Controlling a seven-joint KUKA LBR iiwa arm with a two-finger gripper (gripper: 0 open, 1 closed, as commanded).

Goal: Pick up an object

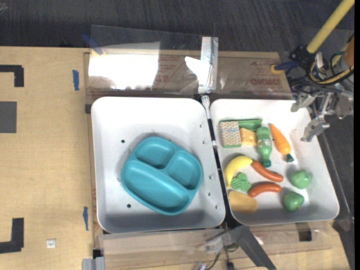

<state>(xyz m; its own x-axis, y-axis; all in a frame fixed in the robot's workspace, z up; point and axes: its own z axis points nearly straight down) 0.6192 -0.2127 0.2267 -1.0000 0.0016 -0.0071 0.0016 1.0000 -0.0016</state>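
Observation:
The right bin (pixel 329 198) holds several toy foods. Among them are a carrot (pixel 280 139), a green bottle (pixel 264 145), a banana (pixel 236 166), two red sausages (pixel 268 174) and two green fruits (pixel 300 178). A waffle square (pixel 229 134) lies at the bin's back left. My gripper (pixel 313 125) hangs at the bin's back right corner, just above the rim. It is to the right of the carrot and apart from it. No toy shows at its tip.
The left bin (pixel 107 122) carries a teal divided plate (pixel 162 174). A clear plastic sheet (pixel 146 66) stands behind the bins. Cables and a yellow pole (pixel 332 21) crowd the back right. Bare bin floor lies around the plate.

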